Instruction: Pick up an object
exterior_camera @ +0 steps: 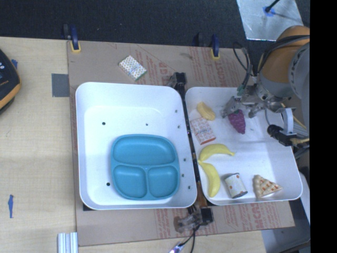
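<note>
Bench (pixel 42 141), left bin (pixel 84 104) — blue tray (pixel 144 166), right bin (pixel 287 165) — bananas (pixel 211 167), purple grapes (pixel 237 122)

Lighting even, moderately bright, diffuse from overhead. White bins: left bin (pixel 84 141) and right bin (pixel 274 157) close to overexposed, wall detail washed out. Soft shadow along the left bin's inner left and far walls; faint shadow under the blue divided plate (pixel 144 165). Far dark floor nearly black, little detail. Reflective sheet (pixel 266 12) at far right shows pale glare. Overall focus soft, slight compression grain; printed lettering on the cardboard (pixel 158 62) unreadable.
</note>
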Controlling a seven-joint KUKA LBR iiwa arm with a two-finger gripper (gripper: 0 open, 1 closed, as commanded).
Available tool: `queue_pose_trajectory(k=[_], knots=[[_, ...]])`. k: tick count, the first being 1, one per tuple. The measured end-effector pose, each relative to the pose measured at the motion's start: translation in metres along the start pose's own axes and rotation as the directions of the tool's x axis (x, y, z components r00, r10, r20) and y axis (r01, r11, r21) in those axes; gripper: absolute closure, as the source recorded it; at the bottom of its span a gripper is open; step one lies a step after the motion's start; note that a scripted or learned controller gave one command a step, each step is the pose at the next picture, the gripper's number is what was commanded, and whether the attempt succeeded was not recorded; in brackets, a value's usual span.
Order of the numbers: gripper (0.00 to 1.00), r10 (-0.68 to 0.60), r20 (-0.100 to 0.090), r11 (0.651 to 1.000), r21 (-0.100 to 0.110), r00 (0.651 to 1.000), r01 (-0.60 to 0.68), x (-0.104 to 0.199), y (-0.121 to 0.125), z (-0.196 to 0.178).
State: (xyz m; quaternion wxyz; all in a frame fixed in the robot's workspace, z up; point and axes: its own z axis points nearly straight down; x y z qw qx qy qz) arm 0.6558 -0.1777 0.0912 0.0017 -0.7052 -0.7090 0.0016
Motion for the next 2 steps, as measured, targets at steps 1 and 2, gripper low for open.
queue_pose_trajectory(k=[1, 2], knots=[[1.00, -0.003, 0.001, 1.000, 0.000, 1.000, 0.003, -0.001, 0.001, -0.012], [1.00, -0.001, 0.000, 1.000, -0.002, 1.000, 0.001, 0.089, -0.047, -0.101]])
